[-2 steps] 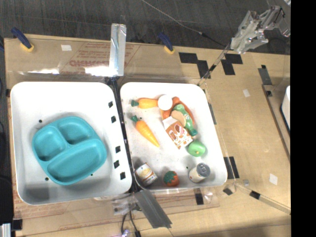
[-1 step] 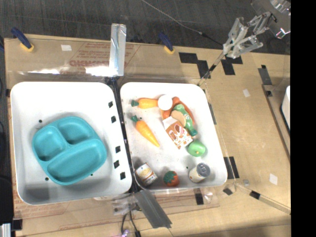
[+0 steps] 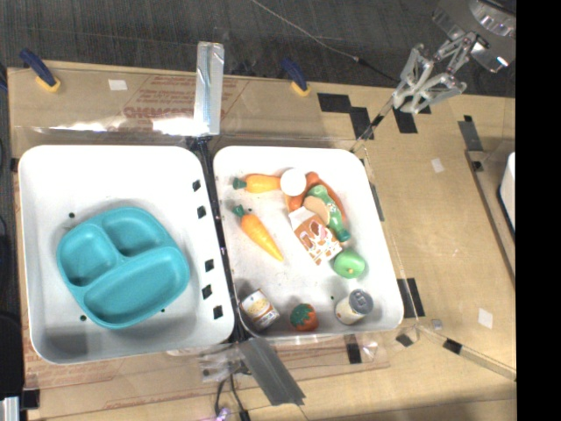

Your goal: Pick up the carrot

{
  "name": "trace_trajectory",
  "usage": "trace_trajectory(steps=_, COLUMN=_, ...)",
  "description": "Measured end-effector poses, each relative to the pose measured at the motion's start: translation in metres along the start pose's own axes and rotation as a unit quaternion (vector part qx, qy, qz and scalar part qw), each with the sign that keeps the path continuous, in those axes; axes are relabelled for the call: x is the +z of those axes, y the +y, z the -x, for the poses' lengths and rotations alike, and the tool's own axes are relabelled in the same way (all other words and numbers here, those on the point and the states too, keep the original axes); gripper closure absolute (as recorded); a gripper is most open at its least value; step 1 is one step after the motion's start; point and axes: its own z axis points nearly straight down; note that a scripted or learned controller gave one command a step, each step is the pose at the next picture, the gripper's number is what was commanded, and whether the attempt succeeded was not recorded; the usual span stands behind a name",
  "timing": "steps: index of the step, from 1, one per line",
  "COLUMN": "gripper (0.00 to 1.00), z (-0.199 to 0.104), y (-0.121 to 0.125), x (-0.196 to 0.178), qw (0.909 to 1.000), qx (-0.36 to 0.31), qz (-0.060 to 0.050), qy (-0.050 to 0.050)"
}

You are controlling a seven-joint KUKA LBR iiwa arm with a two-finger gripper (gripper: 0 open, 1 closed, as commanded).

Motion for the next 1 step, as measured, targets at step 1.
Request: trace_trajectory(steps=1, gripper=1.0, z=0.0005, y=0.0006, x=0.0865, qw=0.9921, qx=-0.125, qz=0.003, qy=0.001)
